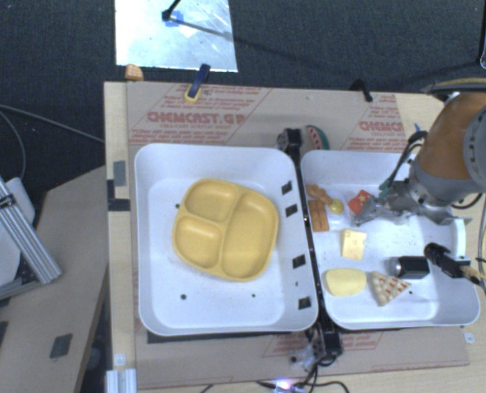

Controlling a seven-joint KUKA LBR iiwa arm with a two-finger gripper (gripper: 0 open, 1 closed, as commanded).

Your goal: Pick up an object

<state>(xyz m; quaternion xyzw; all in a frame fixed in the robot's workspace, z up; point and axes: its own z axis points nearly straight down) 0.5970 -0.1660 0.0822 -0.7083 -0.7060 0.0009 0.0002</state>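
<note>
Pizza wedge (388, 287) lies below the gripper (367, 212); a red piece (362, 200) sits just beside its tip, toward upper left. Clenched or released cannot be told.

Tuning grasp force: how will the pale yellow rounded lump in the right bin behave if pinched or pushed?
The pale yellow rounded lump looks smooth, so a pinch may slip. Oval, so probably slides rather than rolls. A push could nudge the tan triangular wedge beside it.
</note>
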